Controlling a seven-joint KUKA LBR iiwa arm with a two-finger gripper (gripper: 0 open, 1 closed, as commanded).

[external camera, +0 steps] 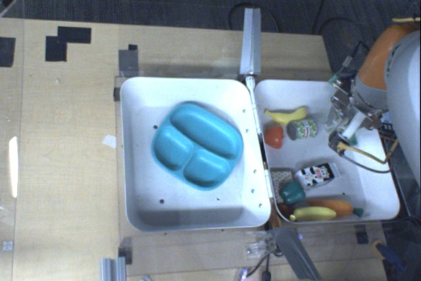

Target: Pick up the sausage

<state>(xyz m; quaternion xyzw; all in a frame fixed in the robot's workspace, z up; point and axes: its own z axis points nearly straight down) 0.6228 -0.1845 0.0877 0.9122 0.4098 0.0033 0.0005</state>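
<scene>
Along the right bin's (371, 174) near wall, sausage (337, 206) lengthwise left-right, touching banana (312, 213).

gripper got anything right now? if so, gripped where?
Nothing visibly held. The gripper hangs over the right bin's right side with no item seen between its fingers; whether they are open or shut cannot be told.

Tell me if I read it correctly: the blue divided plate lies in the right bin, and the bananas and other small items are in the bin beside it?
Not quite. The camera view shows the blue divided plate in the left bin, not the right one. The bananas and other small items are in the right bin beside it.
</scene>
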